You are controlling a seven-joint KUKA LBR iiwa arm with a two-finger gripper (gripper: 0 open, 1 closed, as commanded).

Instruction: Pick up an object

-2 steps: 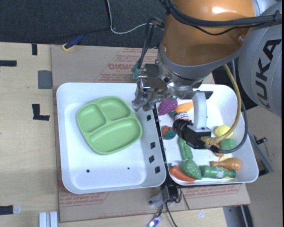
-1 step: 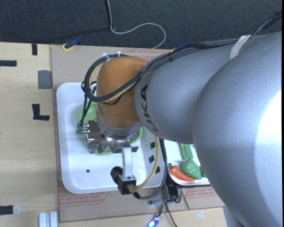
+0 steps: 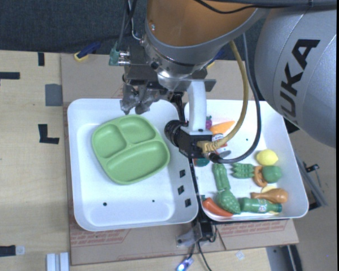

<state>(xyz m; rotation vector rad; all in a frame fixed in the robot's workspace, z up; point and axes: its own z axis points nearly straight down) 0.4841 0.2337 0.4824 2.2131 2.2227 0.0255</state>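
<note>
Two shallow white bins (image 3: 79,168) occupy frame centre. Green divided plastic plate (image 3: 130,149) lies in left bin; claw (image 3: 137,102) hovers at its upper edge, grip state indeterminable.

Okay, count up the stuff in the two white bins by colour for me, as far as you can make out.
Green: 5, namely the divided plate, cucumber, spiky gourd, round green piece and bumpy green piece
Orange: 2, namely the carrot and the piece at the front rim
Yellow: 1, the lemon
Brown: 1, the drumstick
Total: 9, though the pile overlaps, so more may be hidden.
</note>
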